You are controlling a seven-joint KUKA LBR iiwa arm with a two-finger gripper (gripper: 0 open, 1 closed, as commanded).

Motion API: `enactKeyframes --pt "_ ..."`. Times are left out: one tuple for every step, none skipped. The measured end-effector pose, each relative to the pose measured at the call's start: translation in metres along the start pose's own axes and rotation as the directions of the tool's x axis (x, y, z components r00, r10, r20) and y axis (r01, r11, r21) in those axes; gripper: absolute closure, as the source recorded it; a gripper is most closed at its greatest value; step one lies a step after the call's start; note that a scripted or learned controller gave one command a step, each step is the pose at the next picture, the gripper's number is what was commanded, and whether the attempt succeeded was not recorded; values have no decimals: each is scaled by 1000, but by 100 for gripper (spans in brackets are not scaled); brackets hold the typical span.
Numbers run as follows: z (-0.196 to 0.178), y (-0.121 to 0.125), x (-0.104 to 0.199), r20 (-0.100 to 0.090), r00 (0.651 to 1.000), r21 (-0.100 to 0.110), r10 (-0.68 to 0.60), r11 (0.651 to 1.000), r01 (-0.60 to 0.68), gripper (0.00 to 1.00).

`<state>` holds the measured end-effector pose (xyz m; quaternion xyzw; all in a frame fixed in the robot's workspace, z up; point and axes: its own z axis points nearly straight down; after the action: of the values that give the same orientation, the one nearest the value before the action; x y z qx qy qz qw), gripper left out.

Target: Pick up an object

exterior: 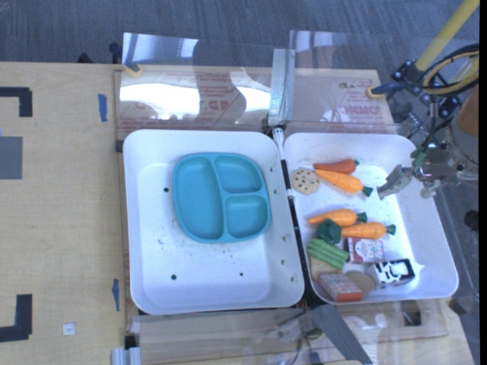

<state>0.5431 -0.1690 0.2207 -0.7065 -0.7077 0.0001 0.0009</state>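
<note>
The right bin (434,226) holds several toy foods. A reddish carrot (335,166) and an orange carrot (340,179) lie at its back, beside a cookie (304,179). Two more carrots (335,217) (367,230) lie mid-bin. Near the front are a green vegetable (327,251), a small red carton (366,251), a black-and-white piece (396,270) and a brown block (340,286). My gripper (403,190) hangs over the bin's right half, to the right of the back carrots. Its fingers (392,181) stand apart and open with nothing between them.
The left bin (152,265) carries a blue divided plate (221,196). Clear plastic panels (281,90) stand behind both bins. Cables and a yellow rod (449,29) crowd the back right. The wooden bench (53,204) stretches to the left.
</note>
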Motion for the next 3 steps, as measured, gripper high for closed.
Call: enactKeyframes --pt "112 5 25 6 998 -29 -65 997 65 0" --pt "133 -14 52 1 998 -7 -65 998 65 0" --pt "134 86 63 2 998 -6 -66 998 66 0"
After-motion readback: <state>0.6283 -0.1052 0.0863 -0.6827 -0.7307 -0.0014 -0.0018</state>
